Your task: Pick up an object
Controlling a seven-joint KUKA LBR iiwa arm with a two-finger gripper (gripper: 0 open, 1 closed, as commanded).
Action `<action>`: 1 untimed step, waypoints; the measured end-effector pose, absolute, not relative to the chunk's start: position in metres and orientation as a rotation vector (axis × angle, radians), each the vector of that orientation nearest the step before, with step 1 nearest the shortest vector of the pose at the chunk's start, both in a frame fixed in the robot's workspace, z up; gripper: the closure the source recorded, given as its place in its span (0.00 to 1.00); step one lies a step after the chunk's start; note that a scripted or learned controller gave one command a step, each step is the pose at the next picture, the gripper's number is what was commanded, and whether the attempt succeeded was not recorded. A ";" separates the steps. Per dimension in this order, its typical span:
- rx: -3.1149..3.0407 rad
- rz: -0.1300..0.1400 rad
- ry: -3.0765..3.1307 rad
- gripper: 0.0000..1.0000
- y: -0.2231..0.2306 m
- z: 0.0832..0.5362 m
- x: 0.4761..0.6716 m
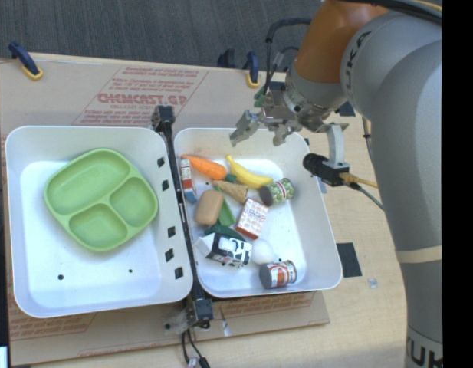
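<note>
Over the back edge of the right white plastic bin (316,228), the grey two-finger gripper (261,131) hangs with its fingers spread apart and nothing between them. Down in that bin is a jumble: an orange plastic carrot (205,167), a yellow toy banana (247,174) just beside it, a tan bread-roll-shaped piece (208,206), a small red and white carton (252,218), a black and white boxy item (229,249), plus two little cans, one near the banana (280,191) and one by the front wall (279,274). Left white bin (25,267) holds a light green divided plastic plate (101,198), lying flat.
</note>
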State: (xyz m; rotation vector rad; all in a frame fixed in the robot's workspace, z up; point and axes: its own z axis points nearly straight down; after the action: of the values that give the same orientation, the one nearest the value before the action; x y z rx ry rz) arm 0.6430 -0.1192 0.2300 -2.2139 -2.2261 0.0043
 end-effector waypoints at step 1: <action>-2.208 0.004 -2.230 1.00 -0.118 0.241 0.644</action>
State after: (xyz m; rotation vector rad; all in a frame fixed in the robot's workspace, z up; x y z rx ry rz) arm 0.6435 -0.1183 0.2405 -2.2084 -2.2300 0.0037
